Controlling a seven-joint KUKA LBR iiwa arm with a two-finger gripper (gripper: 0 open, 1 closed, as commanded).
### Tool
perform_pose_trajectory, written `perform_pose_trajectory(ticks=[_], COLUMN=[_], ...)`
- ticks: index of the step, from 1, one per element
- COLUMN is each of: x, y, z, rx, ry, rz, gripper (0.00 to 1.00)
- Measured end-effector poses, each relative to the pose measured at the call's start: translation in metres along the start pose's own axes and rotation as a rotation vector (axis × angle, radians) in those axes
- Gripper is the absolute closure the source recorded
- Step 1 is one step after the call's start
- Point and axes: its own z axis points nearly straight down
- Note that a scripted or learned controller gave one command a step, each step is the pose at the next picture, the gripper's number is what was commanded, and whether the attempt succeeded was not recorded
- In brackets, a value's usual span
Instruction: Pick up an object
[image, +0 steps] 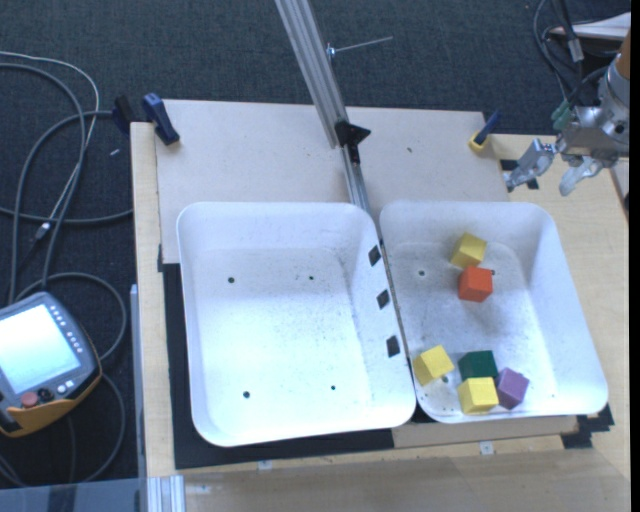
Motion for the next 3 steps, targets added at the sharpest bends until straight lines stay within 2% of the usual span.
perform_pose_trajectory(ticks=[1,2,3], x=[0.008,0.009,0.033], y=[0.007,0.03,0.012], z=[0.12,0.202,0.197], rx=[0.007,0.005,0.001], ry=[0.003,0.002,0.001], rz=[-0.001,-0.001,-0.001], gripper=[0.0,0.0,0.0])
